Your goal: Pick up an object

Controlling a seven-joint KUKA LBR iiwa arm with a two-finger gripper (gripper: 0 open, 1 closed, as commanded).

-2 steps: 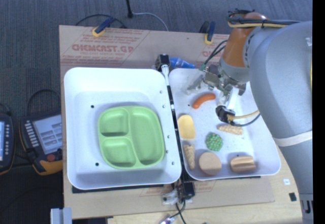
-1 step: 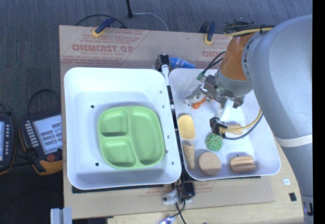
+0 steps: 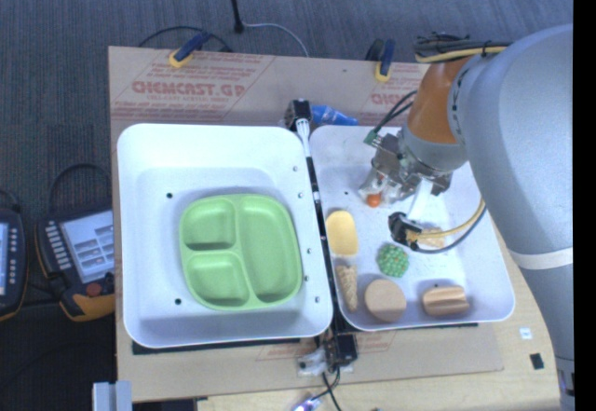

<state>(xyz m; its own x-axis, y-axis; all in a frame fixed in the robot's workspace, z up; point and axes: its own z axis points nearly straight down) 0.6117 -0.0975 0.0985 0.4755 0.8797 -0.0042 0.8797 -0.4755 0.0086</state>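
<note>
My gripper (image 3: 377, 192) hangs low over the upper middle of the right bin (image 3: 494, 302), right above a small orange-red piece (image 3: 373, 199) that lies at its fingertips. Whether that piece is between the fingers is hidden by the wrist. Below it in the same bin lie a yellow oblong piece (image 3: 342, 233), a green bumpy ball (image 3: 393, 260), a tan corn-like piece (image 3: 346, 285), a round tan bun (image 3: 385, 299) and a brown bread-like piece (image 3: 444, 299).
The left bin (image 3: 149, 167) holds a green divided plate (image 3: 241, 249). A black bracket (image 3: 300, 115) and a blue object (image 3: 331, 115) sit at the bins' top seam. Cables loop beside the wrist (image 3: 438, 237). The arm's grey body covers the right side.
</note>
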